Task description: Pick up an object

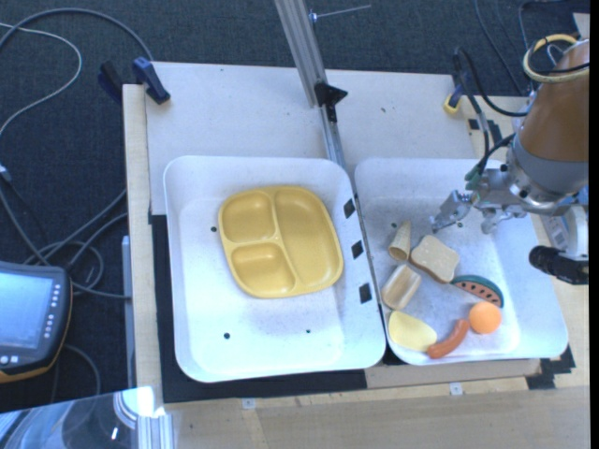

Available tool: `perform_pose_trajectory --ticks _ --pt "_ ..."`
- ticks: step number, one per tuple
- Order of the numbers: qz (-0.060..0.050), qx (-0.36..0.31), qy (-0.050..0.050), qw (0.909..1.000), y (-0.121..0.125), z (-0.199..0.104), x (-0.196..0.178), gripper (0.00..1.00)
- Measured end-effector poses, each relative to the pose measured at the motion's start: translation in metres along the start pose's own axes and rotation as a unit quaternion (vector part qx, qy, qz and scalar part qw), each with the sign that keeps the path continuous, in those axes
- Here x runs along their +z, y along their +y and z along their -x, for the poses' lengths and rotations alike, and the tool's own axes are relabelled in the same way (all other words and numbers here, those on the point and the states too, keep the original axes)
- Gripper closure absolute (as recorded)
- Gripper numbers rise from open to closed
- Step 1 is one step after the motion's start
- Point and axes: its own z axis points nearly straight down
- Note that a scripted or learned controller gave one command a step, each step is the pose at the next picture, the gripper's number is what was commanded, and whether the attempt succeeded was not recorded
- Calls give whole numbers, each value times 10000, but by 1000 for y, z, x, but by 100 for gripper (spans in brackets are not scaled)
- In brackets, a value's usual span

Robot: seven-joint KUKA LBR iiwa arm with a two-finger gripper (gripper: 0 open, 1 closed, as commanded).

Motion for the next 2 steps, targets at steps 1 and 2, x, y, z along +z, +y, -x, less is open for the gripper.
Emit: perform_pose_trajectory --ticks 1,2 --pt "2 2 0 10000 0 0 0 0" --pt "-34 8 5 10000 -6 -2 62 0"
